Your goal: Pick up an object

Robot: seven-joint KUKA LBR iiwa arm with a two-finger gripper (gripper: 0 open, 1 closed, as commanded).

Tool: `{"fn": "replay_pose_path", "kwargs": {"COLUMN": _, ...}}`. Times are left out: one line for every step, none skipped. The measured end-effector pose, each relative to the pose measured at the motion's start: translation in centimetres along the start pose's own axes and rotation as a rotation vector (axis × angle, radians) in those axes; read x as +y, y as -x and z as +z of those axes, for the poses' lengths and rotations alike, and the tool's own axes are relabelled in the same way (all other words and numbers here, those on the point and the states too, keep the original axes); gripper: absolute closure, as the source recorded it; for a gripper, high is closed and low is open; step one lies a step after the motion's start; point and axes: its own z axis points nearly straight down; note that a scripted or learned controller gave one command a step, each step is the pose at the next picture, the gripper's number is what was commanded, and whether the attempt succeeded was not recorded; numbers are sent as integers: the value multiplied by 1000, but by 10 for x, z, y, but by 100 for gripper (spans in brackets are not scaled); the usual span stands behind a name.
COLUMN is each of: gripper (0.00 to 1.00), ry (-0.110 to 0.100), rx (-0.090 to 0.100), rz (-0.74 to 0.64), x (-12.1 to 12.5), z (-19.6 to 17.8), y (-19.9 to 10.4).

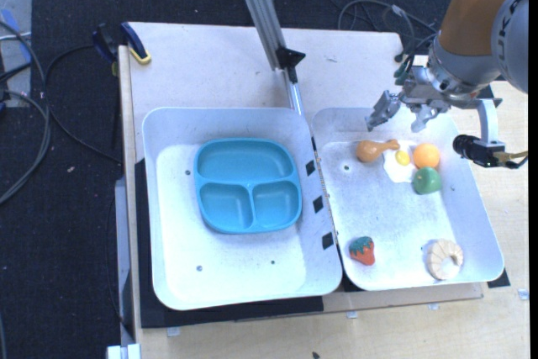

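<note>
I see a blue tray point(248, 196) in the left bin point(168, 265). In the right bin point(479, 223), a strawberry point(362, 250) lies near the front edge, a drumstick point(375, 150) near the back. Above it hangs the gripper point(402, 117), fingers spread, pinching nothing.

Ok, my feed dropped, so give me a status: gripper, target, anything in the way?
Gripper open, holding nothing, above right bin far edge. Drumstick nearest, just below it. Fried egg, orange, green piece bunched beside the drumstick.
</note>
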Motion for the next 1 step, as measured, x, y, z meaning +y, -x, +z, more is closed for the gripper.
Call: {"fn": "replay_pose_path", "kwargs": {"gripper": 0, "ry": 14, "rx": -2, "rz": -2, "x": 3, "z": -9, "y": 0}}
